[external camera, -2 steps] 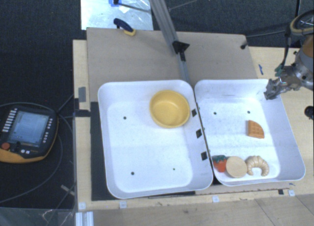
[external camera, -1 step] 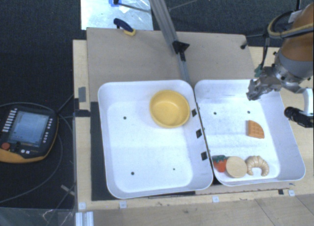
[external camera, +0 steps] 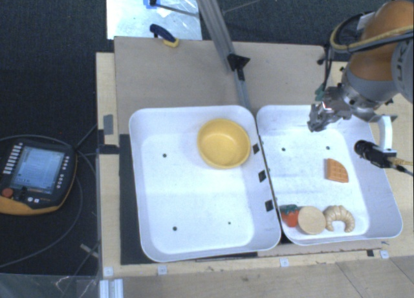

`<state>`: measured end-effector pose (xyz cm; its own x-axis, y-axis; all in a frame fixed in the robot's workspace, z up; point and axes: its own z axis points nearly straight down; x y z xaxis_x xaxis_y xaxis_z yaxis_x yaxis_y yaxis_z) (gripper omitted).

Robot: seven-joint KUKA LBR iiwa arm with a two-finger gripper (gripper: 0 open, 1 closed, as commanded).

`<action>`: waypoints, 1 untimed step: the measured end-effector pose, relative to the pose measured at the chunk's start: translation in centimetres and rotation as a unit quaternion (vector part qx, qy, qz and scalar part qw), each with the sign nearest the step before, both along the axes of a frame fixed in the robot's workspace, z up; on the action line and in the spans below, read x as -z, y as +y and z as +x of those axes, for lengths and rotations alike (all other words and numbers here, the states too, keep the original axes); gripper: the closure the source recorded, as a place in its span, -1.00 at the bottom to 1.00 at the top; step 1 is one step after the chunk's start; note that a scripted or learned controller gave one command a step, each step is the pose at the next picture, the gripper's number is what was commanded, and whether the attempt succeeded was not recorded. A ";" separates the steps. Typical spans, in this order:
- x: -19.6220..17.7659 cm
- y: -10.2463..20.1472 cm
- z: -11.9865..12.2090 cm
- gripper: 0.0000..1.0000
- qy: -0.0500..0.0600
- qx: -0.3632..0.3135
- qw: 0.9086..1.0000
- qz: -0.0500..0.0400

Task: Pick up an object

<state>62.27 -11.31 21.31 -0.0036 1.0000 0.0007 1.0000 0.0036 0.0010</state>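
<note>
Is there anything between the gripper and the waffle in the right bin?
No. In the camera view, only bare white floor of the right bin lies between the gripper and the waffle.

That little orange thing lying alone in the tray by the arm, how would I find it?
Look in the right bin. The waffle piece lies mid-tray, apart from the cluster along the near edge. It is flat, orange and grid-patterned, unlike the curved croissant.
</note>
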 end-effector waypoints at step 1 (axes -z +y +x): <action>-1.0 4.5 0.6 1.00 0.000 0.000 1.000 0.000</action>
